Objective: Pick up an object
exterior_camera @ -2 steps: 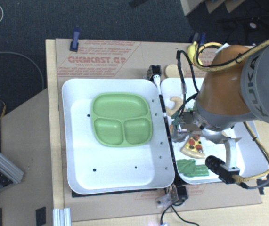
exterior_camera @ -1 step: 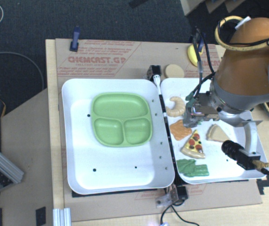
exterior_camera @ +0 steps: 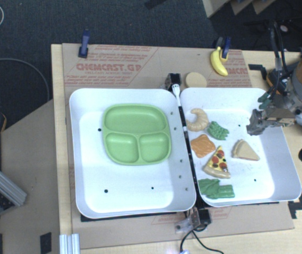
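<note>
Several toy foods lie in the right bin (exterior_camera: 277, 187): a beige croissant (exterior_camera: 197, 119), a green broccoli piece (exterior_camera: 218, 130), an orange slab (exterior_camera: 202, 145), a pizza slice (exterior_camera: 217, 164), a tan wedge (exterior_camera: 244, 151) and a green leafy piece (exterior_camera: 217, 188). My gripper (exterior_camera: 257, 125) hangs over the right side of this bin, above and just right of the tan wedge. Nothing shows between its fingers.
The left bin (exterior_camera: 87, 184) holds a green divided plate (exterior_camera: 137, 134). A yellow banana (exterior_camera: 219, 62) and a tan disc (exterior_camera: 195, 80) lie on the board behind the bins. Blue clamps (exterior_camera: 83, 44) sit at the board's back edge.
</note>
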`<state>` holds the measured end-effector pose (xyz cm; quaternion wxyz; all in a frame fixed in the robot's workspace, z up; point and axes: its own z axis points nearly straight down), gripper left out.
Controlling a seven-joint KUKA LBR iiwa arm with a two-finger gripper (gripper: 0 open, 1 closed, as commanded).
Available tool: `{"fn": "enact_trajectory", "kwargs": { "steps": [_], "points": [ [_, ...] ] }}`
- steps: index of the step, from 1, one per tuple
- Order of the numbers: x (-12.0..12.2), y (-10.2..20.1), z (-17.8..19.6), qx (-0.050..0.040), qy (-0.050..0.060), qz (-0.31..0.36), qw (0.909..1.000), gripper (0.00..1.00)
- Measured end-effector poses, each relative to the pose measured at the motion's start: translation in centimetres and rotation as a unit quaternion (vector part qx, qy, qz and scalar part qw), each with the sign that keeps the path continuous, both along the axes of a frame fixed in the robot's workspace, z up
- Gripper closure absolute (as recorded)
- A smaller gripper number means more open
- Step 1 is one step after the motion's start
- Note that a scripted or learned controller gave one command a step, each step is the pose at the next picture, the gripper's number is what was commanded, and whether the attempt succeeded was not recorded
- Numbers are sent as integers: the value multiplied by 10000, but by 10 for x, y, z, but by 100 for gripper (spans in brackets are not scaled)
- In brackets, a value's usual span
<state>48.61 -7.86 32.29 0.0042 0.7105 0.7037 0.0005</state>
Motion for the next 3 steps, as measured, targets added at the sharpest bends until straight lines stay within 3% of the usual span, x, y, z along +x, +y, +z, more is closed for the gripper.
{"fn": "enact_trajectory", "kwargs": {
  "steps": [1,2,3],
  "points": [
    [75,22,-56,22,26,64,10000,100],
    [163,2,-144,17,42,51,10000,100],
    [136,-23,-101,19,24,34,10000,100]
  ]
}}
